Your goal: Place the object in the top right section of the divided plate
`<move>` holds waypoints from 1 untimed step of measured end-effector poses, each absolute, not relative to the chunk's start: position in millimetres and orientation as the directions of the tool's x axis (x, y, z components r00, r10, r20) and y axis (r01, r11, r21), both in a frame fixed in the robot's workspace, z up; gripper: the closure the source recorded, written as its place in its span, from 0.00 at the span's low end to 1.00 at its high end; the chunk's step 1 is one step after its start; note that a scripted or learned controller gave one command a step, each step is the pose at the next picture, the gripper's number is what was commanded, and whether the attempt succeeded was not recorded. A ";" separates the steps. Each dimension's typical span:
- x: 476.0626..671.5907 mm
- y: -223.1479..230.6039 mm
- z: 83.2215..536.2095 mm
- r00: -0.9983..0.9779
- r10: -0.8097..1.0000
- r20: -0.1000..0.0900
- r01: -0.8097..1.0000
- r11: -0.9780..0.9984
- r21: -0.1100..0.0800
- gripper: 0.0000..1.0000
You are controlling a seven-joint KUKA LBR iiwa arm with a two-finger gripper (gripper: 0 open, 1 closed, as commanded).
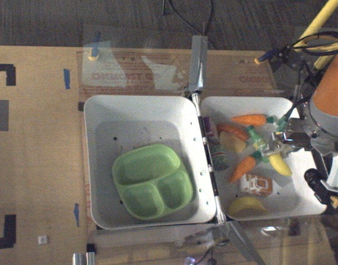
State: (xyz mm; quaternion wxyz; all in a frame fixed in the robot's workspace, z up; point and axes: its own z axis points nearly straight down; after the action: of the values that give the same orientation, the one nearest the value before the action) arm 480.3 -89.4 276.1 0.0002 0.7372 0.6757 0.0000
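A light green divided plate point(152, 167) lies in the left bin point(103, 120), with one large section and two smaller ones, all bare. My gripper point(275, 146) hangs low over the right side of the right bin point(301, 200). It sits among the toy foods, just above a small yellow piece point(281, 165) and beside the green top point(257, 143) of a toy vegetable. I see nothing clearly held in it. The orange-banded wrist point(329, 93) stands at the right edge.
The right bin also holds two orange carrots point(249, 119) point(242, 169), a pale potato point(233, 142), a red-orange piece point(230, 129), a small carton point(256, 185), a yellow fruit point(247, 205) and a purple piece point(210, 130) along its left wall.
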 end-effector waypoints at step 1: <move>479.2 9.3 227.6 0.072 0.997 0.000 0.997 -0.072 -0.003 1.00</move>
State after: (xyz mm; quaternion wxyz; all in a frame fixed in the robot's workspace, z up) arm 479.2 9.3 227.6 -0.0011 0.7321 0.6812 -0.0009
